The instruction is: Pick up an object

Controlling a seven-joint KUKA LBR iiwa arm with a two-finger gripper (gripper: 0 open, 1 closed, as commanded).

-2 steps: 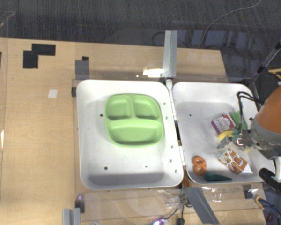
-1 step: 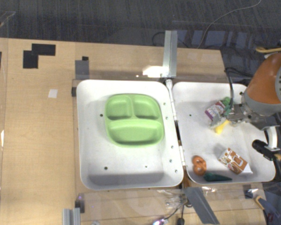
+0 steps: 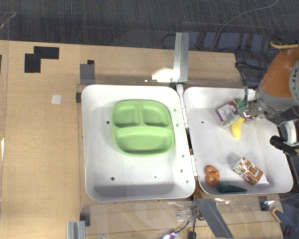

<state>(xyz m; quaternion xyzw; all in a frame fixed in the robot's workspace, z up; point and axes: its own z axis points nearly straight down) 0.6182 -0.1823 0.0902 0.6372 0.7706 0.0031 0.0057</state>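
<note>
The yellow object [image 3: 237, 128], banana-shaped, lies in the right bin [image 3: 204, 133], toward its upper half, and I judge it the likeliest target of this pick. The gripper [image 3: 246, 112] sits low over that spot, just above and to the right of the object's upper end; I cannot tell its state, as the view does not resolve the tip clearly. A small purple packet [image 3: 224, 113] rests just left of the gripper, touching or nearly touching the yellow object.

Moving outward, the lower part of the same bin holds a brown-and-white wrapper [image 3: 249, 171], an orange-brown round item [image 3: 212, 174] and a dark green item [image 3: 231, 188] beside it. The left bin [image 3: 97, 133] carries a green divided tray [image 3: 142, 127].

Status, as I judge it: approach is complete, but no object is seen lifted. Grasp and lift remain to be done.
</note>
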